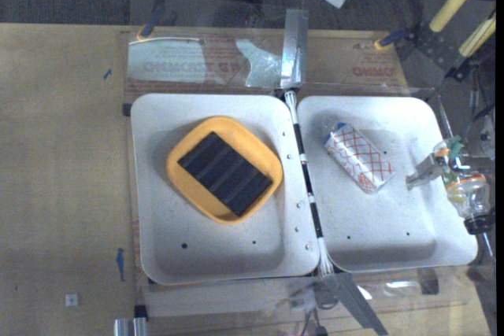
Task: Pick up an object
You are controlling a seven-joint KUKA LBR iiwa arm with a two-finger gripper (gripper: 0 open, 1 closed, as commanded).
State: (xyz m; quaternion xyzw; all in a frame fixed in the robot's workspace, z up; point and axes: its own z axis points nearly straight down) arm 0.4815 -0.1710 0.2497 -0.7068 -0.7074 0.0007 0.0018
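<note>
At the right rim of the right bin [425, 244], the end effector [421, 173] pokes in from the right, grey fingertips low over the bin floor, pointing left; cannot tell whether they are apart or together, nothing visibly between them. Behind it, wrist hardware with orange and green bits sits past the bin edge. Nearest object: a white packet with red crosshatch print [360, 159], lying flat and slanted in the right bin, upper-left end toward the bin's back, lower-right end toward the end effector. Packet is left of the end effector, near but apart, not touching. Further left, across the divider where the two rims meet, the left bin [157, 240] holds a yellow-orange rounded-square tray with a dark ribbed panel [224, 169], rotated diagonally, roughly centre of that bin, well apart from the end effector. Both bins rest on the tan bench [63, 169].
</note>
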